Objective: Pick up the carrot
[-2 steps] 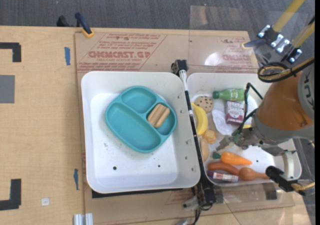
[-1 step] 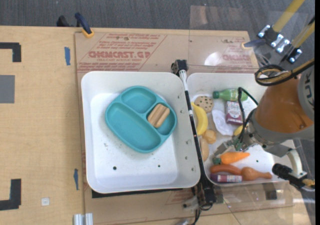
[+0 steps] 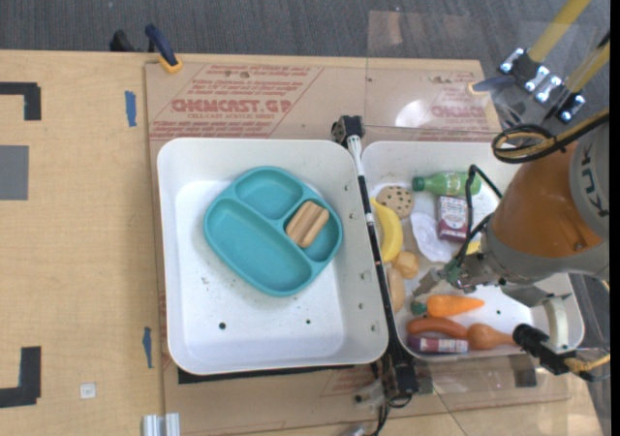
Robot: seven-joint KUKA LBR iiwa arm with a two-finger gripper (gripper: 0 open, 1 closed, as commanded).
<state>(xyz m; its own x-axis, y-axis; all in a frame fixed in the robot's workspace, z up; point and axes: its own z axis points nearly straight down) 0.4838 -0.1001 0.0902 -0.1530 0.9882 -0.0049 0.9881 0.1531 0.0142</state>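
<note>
My claw [image 3: 455,274] hangs just above the carrot [image 3: 453,306], which lies lengthwise left to right in the right bin [image 3: 573,327]; I cannot tell its state.

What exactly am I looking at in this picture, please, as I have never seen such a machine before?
This is one camera fixed above a workbench, looking down at a slant. The grey and orange shape on the right is a robot arm; its pincer hangs just above the carrot, its goal. Two white bins sit side by side. The left bin has a teal divided plate with a bread-like toy in one compartment. The right bin holds toy food: a banana, a cookie, a green bottle. Nothing appears held yet.
</note>
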